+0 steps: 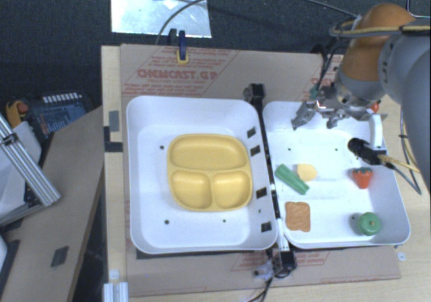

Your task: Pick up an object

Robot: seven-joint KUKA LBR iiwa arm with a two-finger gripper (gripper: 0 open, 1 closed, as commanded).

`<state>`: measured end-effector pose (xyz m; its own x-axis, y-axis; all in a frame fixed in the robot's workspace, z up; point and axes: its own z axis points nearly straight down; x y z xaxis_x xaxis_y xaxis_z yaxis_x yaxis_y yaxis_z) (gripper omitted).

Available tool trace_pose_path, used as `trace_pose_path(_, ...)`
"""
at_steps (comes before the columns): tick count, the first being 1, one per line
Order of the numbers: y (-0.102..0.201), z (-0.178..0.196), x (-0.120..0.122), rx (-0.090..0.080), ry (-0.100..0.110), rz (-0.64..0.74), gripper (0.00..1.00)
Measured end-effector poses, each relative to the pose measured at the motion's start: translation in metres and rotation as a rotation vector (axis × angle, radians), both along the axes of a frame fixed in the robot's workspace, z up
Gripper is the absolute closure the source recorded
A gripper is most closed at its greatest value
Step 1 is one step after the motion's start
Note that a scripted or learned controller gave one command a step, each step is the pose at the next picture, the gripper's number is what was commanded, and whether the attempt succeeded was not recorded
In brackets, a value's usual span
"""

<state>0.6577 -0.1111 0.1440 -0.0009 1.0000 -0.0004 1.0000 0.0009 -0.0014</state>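
We see the gripper (316,116) hanging open above the right bin's (390,216) far end, nothing between its fingers. Below it lie a green block (291,178), yellow piece (307,172), brown square (297,216), red piece (363,177) and green cylinder (368,224).

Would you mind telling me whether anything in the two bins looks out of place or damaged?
Nothing stands out. The yellow three-compartment tray sits flat in the left white bin, and the green block, brown toast-like square, red piece and green round piece lie apart in the right white bin.
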Motion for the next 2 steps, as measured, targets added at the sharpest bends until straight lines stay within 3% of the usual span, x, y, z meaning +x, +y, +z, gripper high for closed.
trace_pose_path(1,-0.005,-0.046,0.007,0.000,-0.001,0.001,0.00)
trace_pose_path(2,-0.005,-0.059,0.008,-0.001,-0.003,0.003,0.00)
